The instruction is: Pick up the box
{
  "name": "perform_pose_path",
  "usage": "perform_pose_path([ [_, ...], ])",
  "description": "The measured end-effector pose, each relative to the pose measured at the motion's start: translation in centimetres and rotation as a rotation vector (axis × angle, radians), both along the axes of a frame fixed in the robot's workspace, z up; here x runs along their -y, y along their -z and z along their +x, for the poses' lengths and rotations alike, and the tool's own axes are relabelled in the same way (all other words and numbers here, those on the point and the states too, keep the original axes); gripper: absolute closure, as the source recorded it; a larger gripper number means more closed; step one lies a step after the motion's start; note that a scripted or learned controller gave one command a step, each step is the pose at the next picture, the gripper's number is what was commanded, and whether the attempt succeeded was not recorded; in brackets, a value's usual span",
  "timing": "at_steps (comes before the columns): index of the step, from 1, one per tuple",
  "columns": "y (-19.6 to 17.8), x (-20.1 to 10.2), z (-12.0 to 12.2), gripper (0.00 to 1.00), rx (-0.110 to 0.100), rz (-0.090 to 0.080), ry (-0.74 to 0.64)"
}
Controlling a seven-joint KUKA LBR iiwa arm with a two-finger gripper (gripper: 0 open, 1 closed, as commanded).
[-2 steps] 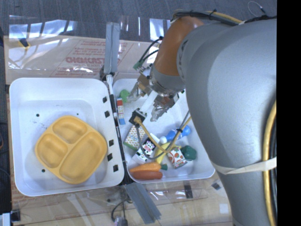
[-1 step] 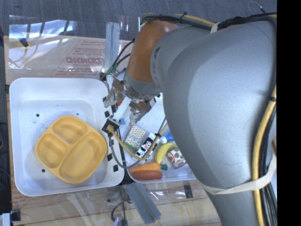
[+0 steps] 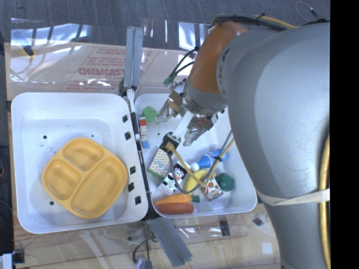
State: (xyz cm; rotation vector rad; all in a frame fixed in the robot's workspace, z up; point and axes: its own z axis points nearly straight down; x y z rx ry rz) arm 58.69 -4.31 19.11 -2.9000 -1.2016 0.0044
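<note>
Arm (image 3: pixel 280 94) reaches in from frame right, wrist angled down-left over right bin (image 3: pixel 242 202); gripper (image 3: pixel 178 119) fingers apart, holding nothing; box (image 3: pixel 159 162) lies below it, centre frame, beside bin's left wall.

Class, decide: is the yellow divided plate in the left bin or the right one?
Left bin: the yellow divided plate lies flat on its floor, inside the walls.

The small rectangular cardboard box (image 3: pixel 159 162), printed with a pale yellow-and-white pattern, lies flat and slightly skewed in the right bin, near that bin's left wall, free of contact from above.
</note>
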Motion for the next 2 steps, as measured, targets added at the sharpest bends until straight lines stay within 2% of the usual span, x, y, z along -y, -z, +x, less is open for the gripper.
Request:
perform_pose_path([
  [1, 7.8, 5.0, -1.6, 0.00, -0.003, 0.001, -0.105],
  [2, 9.4, 5.1, -8.0, 0.00, 0.017, 0.000, -0.148],
])
